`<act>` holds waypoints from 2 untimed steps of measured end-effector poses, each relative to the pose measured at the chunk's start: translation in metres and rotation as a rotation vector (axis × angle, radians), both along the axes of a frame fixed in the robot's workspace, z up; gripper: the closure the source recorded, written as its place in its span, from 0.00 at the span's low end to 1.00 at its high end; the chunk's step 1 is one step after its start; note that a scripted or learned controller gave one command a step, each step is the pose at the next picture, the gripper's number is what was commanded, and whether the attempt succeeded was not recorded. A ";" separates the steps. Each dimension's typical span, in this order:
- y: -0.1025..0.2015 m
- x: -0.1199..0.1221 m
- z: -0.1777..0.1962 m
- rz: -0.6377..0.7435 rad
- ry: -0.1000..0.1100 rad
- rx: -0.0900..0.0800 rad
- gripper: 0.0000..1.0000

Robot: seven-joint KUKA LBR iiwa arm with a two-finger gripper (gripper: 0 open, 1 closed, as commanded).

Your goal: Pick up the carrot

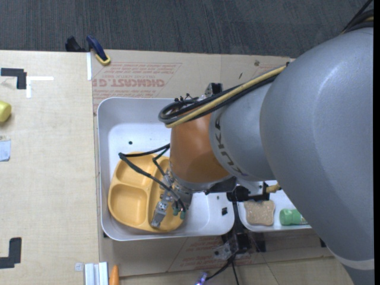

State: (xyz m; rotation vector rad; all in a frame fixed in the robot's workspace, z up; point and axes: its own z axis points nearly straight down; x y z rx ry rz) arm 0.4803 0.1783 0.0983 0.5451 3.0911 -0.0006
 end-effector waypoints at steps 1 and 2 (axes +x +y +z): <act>0.024 0.004 -0.002 -0.047 0.004 -0.036 0.00; 0.024 0.006 0.006 -0.048 -0.001 -0.035 1.00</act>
